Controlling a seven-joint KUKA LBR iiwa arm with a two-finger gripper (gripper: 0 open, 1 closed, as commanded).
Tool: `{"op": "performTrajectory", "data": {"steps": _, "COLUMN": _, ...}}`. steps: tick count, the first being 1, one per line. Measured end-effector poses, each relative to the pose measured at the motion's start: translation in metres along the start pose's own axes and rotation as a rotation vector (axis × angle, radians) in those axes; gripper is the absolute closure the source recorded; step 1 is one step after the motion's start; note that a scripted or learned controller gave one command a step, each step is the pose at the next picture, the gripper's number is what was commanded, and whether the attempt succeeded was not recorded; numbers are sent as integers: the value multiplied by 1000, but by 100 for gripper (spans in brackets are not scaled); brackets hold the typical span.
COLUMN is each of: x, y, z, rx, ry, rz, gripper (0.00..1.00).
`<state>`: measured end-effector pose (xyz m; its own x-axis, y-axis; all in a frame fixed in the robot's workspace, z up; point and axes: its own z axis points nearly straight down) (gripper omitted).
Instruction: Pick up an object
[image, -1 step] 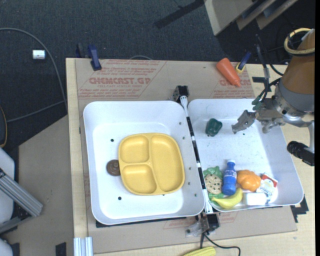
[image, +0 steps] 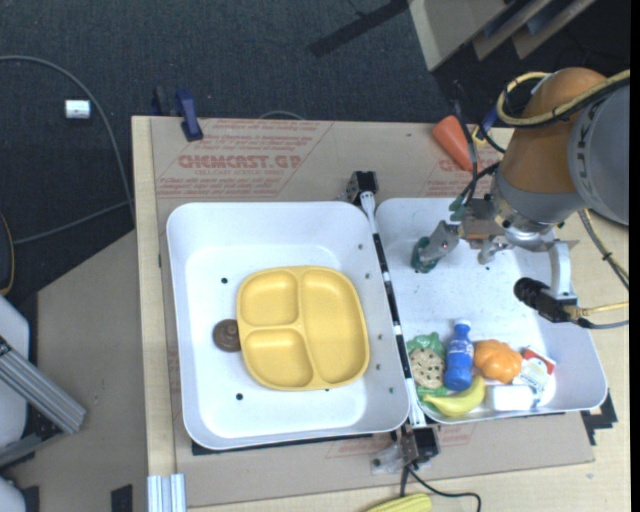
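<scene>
The gripper (image: 432, 252) hangs over the right bin's (image: 570, 345) bare far end, fingers spread on nothing, because the toy food (image: 470, 365) crowds its near corner.

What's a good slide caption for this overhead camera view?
Arm's gripper hovers in the right bin above clustered toy food; yellow divided plate fills the left bin.

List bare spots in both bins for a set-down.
Right bin: bare floor mid-bin, between the gripper and the pile. Crowded near edge: cookie, blue bottle, orange, banana. Left bin: margins around the yellow tray, except where the brown disc sits.
</scene>
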<state>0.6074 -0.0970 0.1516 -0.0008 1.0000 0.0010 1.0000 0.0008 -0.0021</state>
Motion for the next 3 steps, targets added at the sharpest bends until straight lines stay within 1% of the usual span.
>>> {"op": "performTrajectory", "data": {"steps": 1, "x": 5, "y": 31, "z": 67, "rx": -2, "ry": -1, "rz": 0, "gripper": 0}}
{"op": "performTrajectory", "data": {"steps": 2, "x": 6, "y": 34, "z": 55, "rx": -9, "ry": -1, "rz": 0, "gripper": 100}}
{"op": "performTrajectory", "data": {"steps": 3, "x": 65, "y": -47, "z": -33, "rx": 0, "ry": 0, "rz": 0, "gripper": 100}}
